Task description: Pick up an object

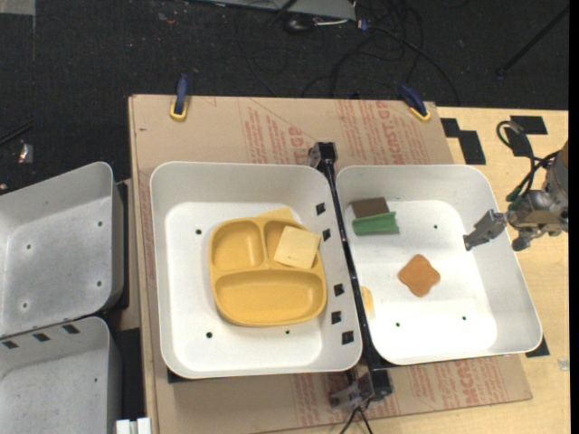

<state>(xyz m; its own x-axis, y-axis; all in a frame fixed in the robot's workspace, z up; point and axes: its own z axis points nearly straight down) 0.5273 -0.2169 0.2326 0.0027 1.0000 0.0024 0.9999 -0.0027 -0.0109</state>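
orange-brown block is lying near the middle of the right bin; gripper is hovering at that bin's right edge, fingers spread wide, holding nothing.

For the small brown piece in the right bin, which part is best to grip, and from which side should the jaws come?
The brown piece lies flat on the floor of the right bin, apart from the green sponge and the walls. I would come straight down from above and close on two opposite edges, across its narrow width. The gripper is at the right rim, so the approach looks short.
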